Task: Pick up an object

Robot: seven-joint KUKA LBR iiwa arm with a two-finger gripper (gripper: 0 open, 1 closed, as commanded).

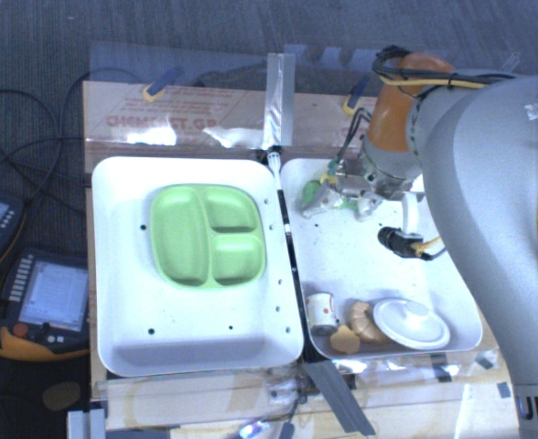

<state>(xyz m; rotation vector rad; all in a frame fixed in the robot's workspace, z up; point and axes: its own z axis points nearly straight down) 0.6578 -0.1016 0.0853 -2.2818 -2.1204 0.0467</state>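
Under the end effector [340, 193], small green object [312, 191], right bin [342, 245]

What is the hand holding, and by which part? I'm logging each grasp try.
It cannot be told. The hand sits low over a small green thing in the right bin, but no hold shows.

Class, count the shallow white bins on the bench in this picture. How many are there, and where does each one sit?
2. The left bin holds a green divided tray. The right bin lies beside it, under the arm, with small items along its near edge.
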